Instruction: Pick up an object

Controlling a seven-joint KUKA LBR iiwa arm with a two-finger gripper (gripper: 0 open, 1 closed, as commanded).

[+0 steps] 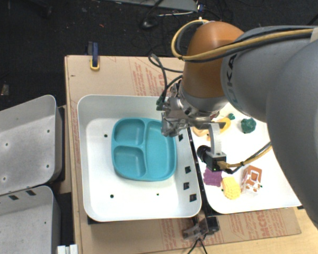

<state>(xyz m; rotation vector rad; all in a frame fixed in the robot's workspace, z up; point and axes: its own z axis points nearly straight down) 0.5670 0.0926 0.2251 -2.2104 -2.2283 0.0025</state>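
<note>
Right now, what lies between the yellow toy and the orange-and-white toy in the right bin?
Nothing: the camera view shows bare white bin floor between the yellow toy and the orange-and-white toy. A purple toy sits on the yellow one's other side.

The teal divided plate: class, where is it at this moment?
In the camera view the teal divided plate lies flat in the left white bin, towards its right wall, with the gripper over the plate's upper right corner.
</note>
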